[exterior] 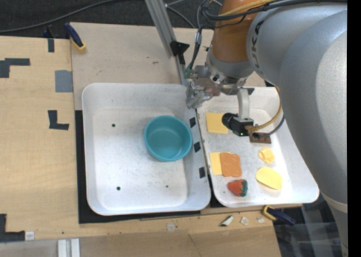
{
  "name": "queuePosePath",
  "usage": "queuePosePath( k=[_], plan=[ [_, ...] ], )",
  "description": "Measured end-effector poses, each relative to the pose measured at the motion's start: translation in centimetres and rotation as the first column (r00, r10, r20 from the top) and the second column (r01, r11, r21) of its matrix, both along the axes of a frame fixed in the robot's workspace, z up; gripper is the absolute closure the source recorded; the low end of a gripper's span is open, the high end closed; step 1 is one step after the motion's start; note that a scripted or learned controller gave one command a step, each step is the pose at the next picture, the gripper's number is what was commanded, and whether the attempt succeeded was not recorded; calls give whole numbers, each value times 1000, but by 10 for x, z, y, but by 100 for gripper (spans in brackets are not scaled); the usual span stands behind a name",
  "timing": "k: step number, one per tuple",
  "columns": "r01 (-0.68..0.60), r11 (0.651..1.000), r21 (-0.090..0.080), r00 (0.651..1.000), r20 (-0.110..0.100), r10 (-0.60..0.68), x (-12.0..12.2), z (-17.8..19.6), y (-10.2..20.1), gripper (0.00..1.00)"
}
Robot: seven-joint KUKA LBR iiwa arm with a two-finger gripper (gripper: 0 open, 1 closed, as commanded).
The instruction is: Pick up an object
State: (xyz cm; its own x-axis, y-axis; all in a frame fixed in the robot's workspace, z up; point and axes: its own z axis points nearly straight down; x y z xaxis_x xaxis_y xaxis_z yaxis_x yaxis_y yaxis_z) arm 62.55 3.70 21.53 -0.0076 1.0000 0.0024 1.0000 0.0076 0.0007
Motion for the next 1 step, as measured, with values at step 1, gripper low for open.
queuePosePath(
  k=[1],
  plan=[
    [0,1000,0,1000,-1,0,-6,18,55,100]
  ],
)
